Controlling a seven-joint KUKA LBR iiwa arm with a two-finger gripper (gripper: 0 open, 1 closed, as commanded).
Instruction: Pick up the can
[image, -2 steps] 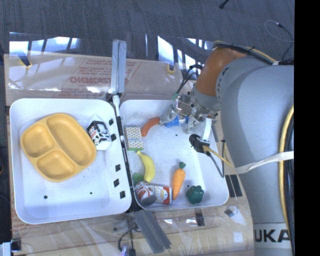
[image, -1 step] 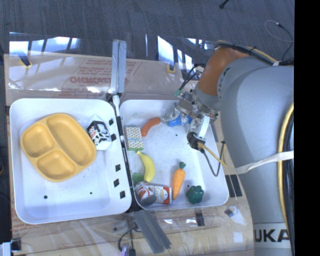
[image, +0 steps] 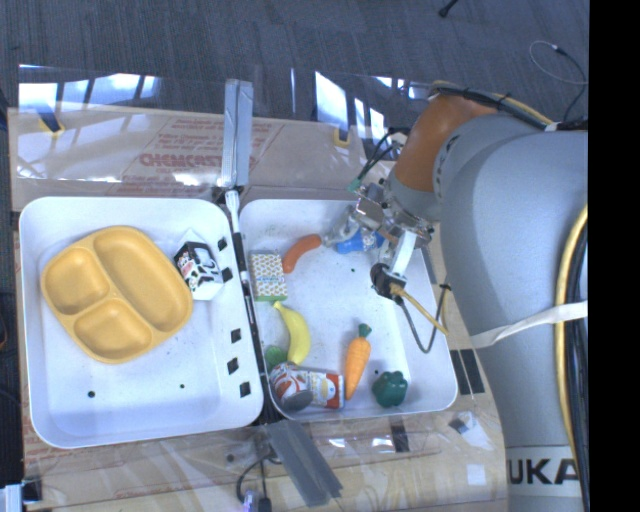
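I see the red-and-white metal can (image: 308, 388) lying on its side, long axis left-right, at the lower edge of the right-hand shallow white bin (image: 325, 295). It is well below my gripper (image: 363, 224) at upper right. I cannot tell whether the gripper is open or closed.

Can (image: 305, 387) lies left of carrot (image: 356, 365) (right bin (image: 325, 300)).

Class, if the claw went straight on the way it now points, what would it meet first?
Probably the blue thing just under the claw, at the right bin's far end, though depth is unclear. The can lies at the near end, off that line.
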